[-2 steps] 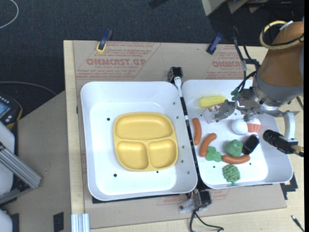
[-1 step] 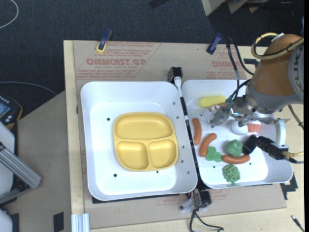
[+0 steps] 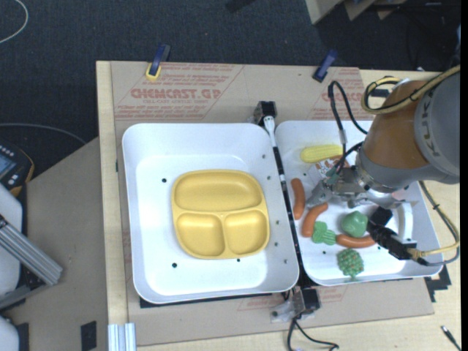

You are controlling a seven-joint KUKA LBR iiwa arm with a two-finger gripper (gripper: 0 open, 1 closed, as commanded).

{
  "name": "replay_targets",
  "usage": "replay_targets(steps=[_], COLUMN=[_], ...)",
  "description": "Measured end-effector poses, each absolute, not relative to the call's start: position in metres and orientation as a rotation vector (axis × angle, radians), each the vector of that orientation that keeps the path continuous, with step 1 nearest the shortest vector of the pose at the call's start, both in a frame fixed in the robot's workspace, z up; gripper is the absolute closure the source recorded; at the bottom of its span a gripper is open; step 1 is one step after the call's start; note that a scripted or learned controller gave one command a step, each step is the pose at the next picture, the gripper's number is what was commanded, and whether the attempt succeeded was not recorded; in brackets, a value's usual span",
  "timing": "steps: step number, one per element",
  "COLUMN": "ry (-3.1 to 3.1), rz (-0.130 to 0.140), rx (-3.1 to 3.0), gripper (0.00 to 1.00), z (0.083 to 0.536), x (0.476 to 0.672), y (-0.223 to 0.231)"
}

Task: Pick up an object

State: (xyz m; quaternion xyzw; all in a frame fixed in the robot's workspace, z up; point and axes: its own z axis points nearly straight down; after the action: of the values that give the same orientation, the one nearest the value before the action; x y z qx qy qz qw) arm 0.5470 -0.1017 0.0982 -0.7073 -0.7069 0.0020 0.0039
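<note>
The right bin (image 3: 409,263) holds several toy foods. A yellow corn cob (image 3: 322,153) lies at its far side. Two reddish sausages (image 3: 297,197) (image 3: 314,216) lie near its left wall. In front of them lie a carrot with a green top (image 3: 340,238), a round green pepper (image 3: 355,224) and a broccoli floret (image 3: 350,262). My gripper (image 3: 330,189) hangs low over the middle of this bin, between the corn and the sausages, just above the pepper. The wrist hides what is under it.
The left bin (image 3: 146,196) holds a yellow divided plate (image 3: 218,213) at its centre. A black cable loops over the far side of the right bin. Blue and yellow clamps sit on the bench's back edge.
</note>
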Motion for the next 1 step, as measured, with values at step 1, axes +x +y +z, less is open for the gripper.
replay_targets(steps=[1], ry=[-2.217], rz=[0.004], rx=[-2.219], gripper=[0.0], z=[0.0835], x=[0.5463], y=[-0.1011])
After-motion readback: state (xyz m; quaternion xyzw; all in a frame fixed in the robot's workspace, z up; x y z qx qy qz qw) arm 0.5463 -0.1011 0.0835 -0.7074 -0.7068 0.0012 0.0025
